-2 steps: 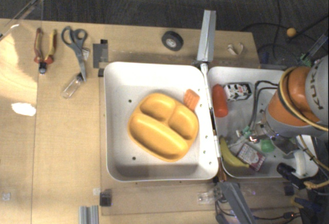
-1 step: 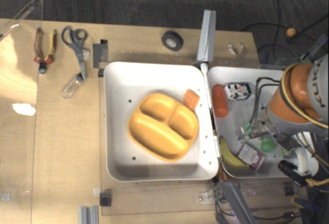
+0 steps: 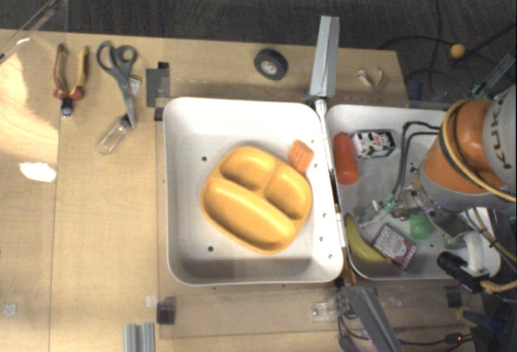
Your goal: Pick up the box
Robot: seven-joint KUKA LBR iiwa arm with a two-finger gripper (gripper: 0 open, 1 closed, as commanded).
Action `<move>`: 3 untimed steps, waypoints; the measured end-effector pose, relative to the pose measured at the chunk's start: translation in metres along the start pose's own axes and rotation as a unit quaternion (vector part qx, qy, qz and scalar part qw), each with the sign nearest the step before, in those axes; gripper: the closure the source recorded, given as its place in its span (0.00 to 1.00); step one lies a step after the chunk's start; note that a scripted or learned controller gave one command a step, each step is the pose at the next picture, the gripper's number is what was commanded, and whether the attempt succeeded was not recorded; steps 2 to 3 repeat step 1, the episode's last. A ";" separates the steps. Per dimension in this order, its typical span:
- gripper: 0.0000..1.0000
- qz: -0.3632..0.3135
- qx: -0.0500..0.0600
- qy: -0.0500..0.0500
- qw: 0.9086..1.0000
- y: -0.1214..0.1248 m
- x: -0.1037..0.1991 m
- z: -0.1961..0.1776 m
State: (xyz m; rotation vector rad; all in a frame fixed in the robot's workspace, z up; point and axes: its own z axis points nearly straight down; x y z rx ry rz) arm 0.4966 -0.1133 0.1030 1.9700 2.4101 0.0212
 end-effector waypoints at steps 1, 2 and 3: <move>0.00 -0.034 0.010 0.005 0.999 -0.010 -0.031 -0.101; 0.00 -0.034 0.010 0.005 0.999 -0.010 -0.031 -0.101; 0.00 -0.034 0.010 0.005 0.999 -0.010 -0.031 -0.101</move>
